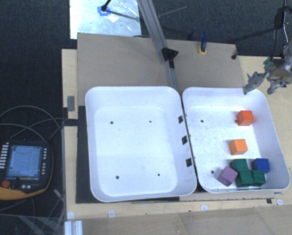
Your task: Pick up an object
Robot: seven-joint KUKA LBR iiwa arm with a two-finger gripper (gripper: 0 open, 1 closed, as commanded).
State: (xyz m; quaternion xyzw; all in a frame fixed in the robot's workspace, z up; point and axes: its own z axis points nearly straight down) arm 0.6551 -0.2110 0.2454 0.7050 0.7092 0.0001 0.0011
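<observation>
the gripper (pixel 261 83) hangs at the far right corner of the right bin (pixel 209 106), its two fingers spread apart with nothing between them, one tip just over the rim and the other outside it. taking that bin as the landmark, every candidate sits inside it: an orange-red block (pixel 244 117) nearest the gripper, close to the right wall; an orange block (pixel 238 146) further toward the near side, standing apart; and at the near right corner a tight cluster of a purple block (pixel 227 175), green blocks (pixel 243 173) and a blue block (pixel 260 165), touching one another. the likely trouble, to my eye, is a finger catching the rim on the way down, since the gripper starts right above the edge. the orange-red block near the wall leaves little room for an outer finger. the cluster looks worst: fingers could wedge between neighbours or lift two at once. the orange block has open floor on all sides and seems the safest choice. the left half of the right bin is bare floor, good for moving, and the left bin (pixel 136 97) lies beside it, rims touching.
</observation>
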